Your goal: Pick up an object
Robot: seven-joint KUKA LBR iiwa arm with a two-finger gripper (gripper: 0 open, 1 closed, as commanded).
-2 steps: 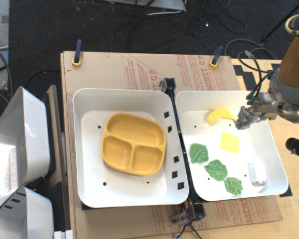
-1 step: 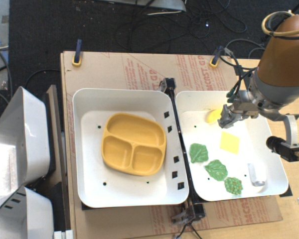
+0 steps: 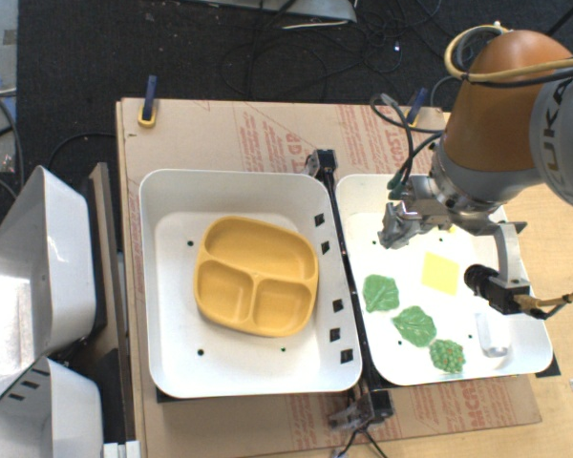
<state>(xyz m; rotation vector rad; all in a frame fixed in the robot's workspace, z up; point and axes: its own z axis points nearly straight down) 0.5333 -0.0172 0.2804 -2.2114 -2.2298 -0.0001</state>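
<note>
Four small things are seen in the right bin [image 3: 530, 356]: a yellow square [image 3: 440, 274] near the middle, a leaf [image 3: 381, 292] toward the left wall, a second leaf [image 3: 415, 325] below it, and a green knobbly piece [image 3: 447, 355] close to the front wall. The square lies flat, turned slightly so its corners point toward the bin's walls; no long axis is shown. The two leaves and the knobbly piece are strung in a line running from the left wall toward the front right corner. The jaws [image 3: 399, 225] are placed over the bin's rear left part, apart from the square; whether they are apart or together cannot be told. A black fitting [image 3: 492, 288] is seen just right of the square. In the left bin [image 3: 162, 256] a yellow divided plate [image 3: 257, 276] is laid, its long axis running left to right. Both bins are carried on the tabletop [image 3: 229, 132].
</note>
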